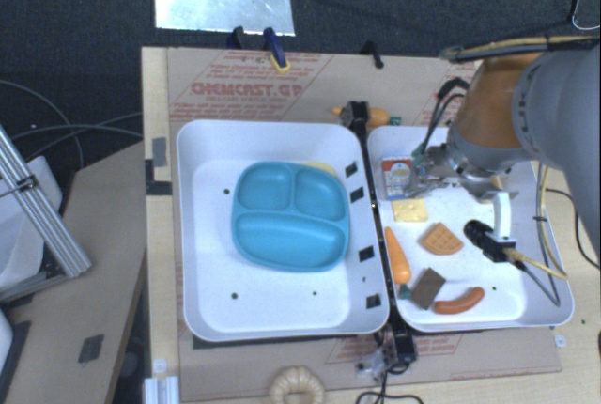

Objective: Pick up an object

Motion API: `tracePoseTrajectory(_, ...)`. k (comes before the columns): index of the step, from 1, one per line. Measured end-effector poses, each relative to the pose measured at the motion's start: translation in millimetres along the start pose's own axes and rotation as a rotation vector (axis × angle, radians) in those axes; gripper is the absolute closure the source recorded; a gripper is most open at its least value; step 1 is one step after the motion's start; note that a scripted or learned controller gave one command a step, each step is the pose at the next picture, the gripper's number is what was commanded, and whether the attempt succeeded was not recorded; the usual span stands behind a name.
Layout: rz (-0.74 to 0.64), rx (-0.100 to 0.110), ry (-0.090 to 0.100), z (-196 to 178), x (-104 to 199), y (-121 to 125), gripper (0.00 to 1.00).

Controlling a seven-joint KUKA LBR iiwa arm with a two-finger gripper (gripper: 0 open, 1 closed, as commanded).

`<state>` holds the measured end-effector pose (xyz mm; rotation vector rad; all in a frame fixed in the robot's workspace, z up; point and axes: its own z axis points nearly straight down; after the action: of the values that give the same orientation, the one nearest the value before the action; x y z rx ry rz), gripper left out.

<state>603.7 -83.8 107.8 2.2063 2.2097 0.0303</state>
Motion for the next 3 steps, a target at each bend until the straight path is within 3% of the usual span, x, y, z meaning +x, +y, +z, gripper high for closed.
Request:
tracePoseTrajectory(1, -0.003, 0.019, -0.002, -57.4, -1.0, 13.7, 1.0)
tracePoseTrajectory(2, -0.003, 0.019, -0.001, -112.1, -1.0, 17.2, 1.0)
tracePoseTrajectory(3, -0.006, 0.026, 0.001, -123.8, 34.7, -15.2, 1.0)
